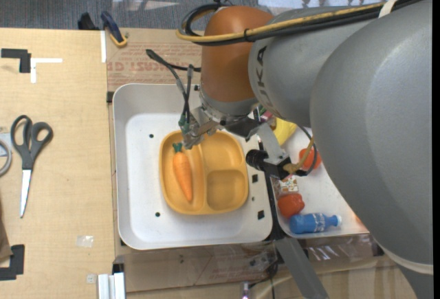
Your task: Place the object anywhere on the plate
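A yellow divided plate (223, 187) lies in the left white bin (137, 174). An orange toy carrot (181, 174) with a green top rests lengthwise in the plate's left compartment. My gripper (190, 131) hangs just above the plate's upper left rim, right over the carrot's green end. Nothing shows between its fingers, and I cannot make out their spacing under the wrist. The grey arm with its orange band (230, 50) covers the bin's upper right part.
The right bin (323, 239) holds a yellow item (283, 130), a red item (291, 204), an orange one (311, 159) and a blue bottle (313, 223). Scissors (29, 153) lie on the wooden bench at the left. Cardboard lines the area behind the bins.
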You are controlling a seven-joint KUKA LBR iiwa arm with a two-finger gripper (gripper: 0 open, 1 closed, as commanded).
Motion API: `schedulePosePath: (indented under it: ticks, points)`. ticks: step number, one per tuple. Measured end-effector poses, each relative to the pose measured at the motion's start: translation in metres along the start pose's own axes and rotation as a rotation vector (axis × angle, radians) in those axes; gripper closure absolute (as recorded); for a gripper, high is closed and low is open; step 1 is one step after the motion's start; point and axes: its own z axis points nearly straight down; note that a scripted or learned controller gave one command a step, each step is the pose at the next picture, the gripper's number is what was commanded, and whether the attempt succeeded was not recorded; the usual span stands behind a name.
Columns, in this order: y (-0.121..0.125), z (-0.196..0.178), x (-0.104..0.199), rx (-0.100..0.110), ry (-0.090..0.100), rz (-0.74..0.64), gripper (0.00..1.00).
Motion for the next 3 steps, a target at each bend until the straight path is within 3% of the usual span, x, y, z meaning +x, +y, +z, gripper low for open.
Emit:
schedulePosePath:
  ticks: [1,2,3]
  points:
    - [-0.078,-0.089,0.013,-0.003,0.0,-0.116,1.0]
    - [-0.101,-0.078,0.016,-0.002,0.001,-0.266,1.0]
    - [-0.019,-0.202,0.044,-0.004,-0.002,-0.471,1.0]
